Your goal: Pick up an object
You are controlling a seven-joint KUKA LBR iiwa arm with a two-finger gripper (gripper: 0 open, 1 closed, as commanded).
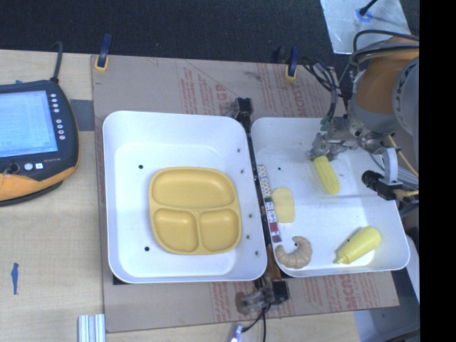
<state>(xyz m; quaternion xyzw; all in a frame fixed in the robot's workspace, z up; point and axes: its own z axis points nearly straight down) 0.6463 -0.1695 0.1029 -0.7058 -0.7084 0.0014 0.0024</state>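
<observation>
1. Four items lie in the right bin [385,262]; the corn cob [327,174] sits just below the gripper [329,148], near the bin's back.
2. You cannot tell from here how the gripper is set.
3. Watch for the rounded cob rolling aside under an off-centre touch.

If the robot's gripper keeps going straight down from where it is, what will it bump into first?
Most likely the corn cob. The gripper hangs right over the cob's upper end in the right bin, pointing down. How high it hangs is hard to judge, so it might just miss and touch the bin floor.
</observation>
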